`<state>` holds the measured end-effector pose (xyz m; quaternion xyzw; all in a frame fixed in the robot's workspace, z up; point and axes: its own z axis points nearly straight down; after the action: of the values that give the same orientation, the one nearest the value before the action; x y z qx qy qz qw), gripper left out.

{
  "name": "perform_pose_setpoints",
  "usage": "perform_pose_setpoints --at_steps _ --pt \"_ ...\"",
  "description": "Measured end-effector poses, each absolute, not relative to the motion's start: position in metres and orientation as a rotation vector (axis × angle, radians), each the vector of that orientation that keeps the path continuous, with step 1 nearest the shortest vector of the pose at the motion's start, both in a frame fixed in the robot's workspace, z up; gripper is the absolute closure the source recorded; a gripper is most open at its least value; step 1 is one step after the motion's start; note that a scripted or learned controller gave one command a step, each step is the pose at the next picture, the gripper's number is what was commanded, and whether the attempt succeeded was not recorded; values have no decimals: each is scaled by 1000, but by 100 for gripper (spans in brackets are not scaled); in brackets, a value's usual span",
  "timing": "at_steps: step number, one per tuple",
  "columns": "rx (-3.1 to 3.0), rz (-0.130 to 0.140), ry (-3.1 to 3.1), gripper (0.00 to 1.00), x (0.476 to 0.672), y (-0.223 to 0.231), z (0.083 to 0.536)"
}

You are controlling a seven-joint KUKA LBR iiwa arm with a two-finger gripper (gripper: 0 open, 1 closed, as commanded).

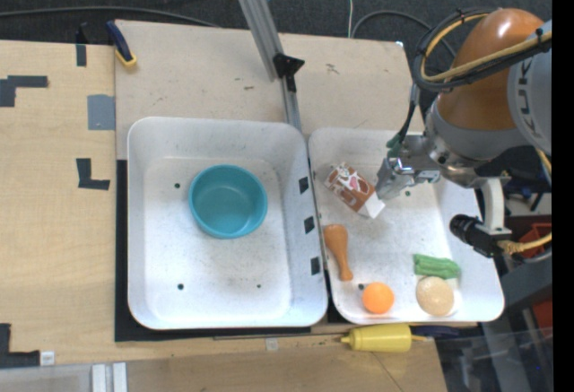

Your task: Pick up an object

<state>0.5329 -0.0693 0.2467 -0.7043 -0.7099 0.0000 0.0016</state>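
Over the right-hand bin, the grey arm's jaws are hanging low; whether they are apart or together, I cannot tell. Just to their left, a small brown-and-white carton is lying tilted, touching or nearly touching them. Below the jaws, a tan drumstick toy is resting. Farther below, an orange ball, a pale egg-like ball and a green piece are sitting. Well left, a teal bowl is sitting in the other bin.
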Motion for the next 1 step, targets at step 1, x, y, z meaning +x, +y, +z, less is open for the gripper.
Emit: perform_pose_setpoints --at_steps 1 --pt "-2211 2 -2226 100 520 -18 248"
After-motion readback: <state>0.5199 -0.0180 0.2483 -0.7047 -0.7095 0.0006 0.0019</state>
